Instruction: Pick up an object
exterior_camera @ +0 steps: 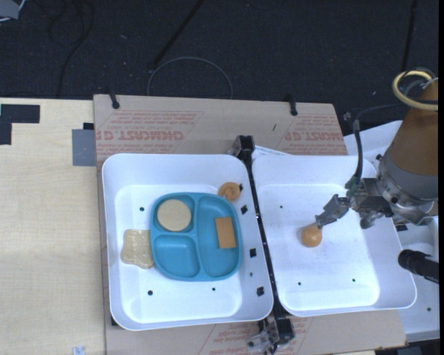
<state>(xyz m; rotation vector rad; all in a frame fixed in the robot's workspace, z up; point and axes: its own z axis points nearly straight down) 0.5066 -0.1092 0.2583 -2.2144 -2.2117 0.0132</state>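
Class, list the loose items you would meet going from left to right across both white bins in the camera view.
Pale flat piece → round cracker → orange block → small orange ball → end effector.

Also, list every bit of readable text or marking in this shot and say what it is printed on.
"CHEMCAST GP": red print, upside down from this camera, on the brown board behind the left bin.
The same red print repeats behind the right bin and along the board's front edge, cropped or too blurred to read.
Black squares on the wooden bench: shapes, not text.
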